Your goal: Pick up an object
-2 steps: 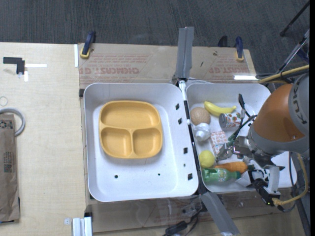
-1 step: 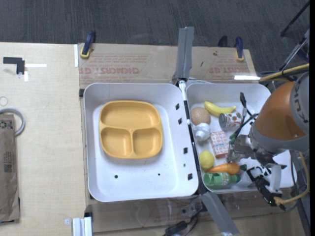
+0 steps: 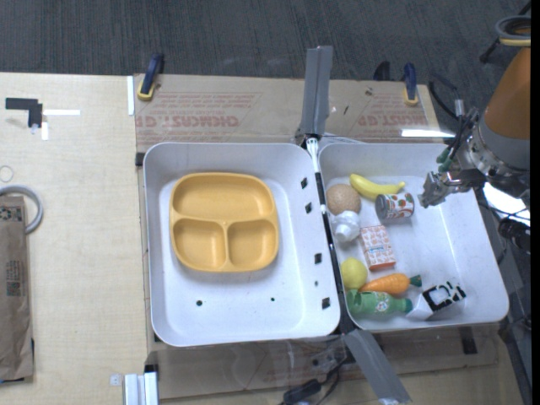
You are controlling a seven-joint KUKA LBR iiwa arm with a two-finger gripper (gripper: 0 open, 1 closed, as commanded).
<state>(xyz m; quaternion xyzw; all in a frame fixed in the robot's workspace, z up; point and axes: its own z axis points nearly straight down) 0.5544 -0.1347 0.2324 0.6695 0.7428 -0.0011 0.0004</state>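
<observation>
Gripper (image 3: 435, 187) sits over the right bin (image 3: 472, 251), toward its far right side, just right of the small can (image 3: 395, 207). Whether it is apart or together cannot be told at this size; nothing is visibly between its tips. Right bin contents: banana (image 3: 371, 186) far, brown ball (image 3: 343, 198) to its left, white object (image 3: 346, 225), carton (image 3: 377, 248), lemon (image 3: 353, 272), carrot (image 3: 386, 284), green bottle (image 3: 380, 304), black-and-white piece (image 3: 443, 295) near right. Left bin (image 3: 160, 260) holds a yellow divided plate (image 3: 225, 222).
</observation>
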